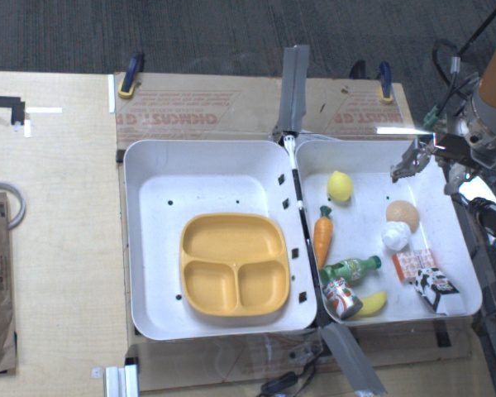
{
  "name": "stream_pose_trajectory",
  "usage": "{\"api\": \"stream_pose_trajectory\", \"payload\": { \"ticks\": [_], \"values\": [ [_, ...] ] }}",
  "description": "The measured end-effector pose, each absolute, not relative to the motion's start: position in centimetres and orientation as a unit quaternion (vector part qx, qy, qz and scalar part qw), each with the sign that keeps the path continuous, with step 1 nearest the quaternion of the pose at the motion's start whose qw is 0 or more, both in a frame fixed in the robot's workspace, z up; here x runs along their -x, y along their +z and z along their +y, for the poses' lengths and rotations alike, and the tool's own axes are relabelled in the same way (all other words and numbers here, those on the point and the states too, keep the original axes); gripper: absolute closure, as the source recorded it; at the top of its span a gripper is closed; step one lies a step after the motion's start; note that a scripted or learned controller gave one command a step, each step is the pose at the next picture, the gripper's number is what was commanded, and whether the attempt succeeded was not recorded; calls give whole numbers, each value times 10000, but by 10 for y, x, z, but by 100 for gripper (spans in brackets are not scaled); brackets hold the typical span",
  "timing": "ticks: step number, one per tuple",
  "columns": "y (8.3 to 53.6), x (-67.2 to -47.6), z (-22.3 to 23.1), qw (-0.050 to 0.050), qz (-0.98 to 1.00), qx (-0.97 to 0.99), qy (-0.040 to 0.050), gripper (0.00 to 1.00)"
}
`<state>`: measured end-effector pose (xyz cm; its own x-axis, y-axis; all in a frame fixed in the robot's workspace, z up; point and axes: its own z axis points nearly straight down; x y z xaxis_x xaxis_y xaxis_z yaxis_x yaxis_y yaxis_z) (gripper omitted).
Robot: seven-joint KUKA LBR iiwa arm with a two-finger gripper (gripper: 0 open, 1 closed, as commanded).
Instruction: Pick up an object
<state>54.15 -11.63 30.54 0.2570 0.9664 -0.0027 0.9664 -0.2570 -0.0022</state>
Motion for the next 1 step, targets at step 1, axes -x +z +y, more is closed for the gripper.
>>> {"api": "stream_pose_trajectory", "payload": {
  "ticks": [1],
  "values": [
    [208,-557,-64,11,-6431,7658,21,0]
  ]
}}
